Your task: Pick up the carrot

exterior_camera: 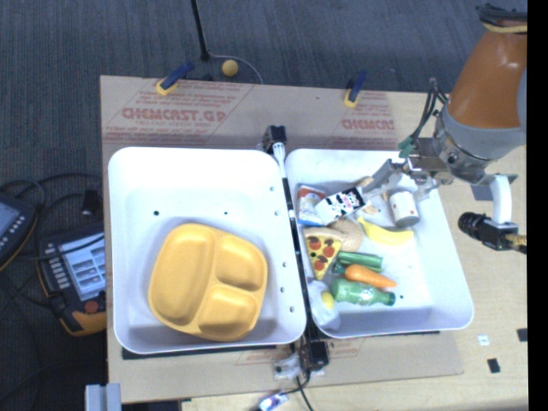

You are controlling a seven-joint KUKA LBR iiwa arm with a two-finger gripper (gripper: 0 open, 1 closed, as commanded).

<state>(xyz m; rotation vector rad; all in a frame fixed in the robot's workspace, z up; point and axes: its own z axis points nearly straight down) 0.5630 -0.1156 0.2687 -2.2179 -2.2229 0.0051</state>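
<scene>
The carrot is orange and lies on its side in the right bin, near the front, between a green vegetable and a green bottle. My gripper reaches in from the right over the back part of that bin. It hovers above a black-and-white carton and beside a small can. It is well behind the carrot and apart from it. Nothing shows held in it.
The right bin also holds a banana, a pizza slice, a red-edged packet and a yellow piece. A yellow divided plate lies in the left bin. Cables and devices sit off the bench's left side.
</scene>
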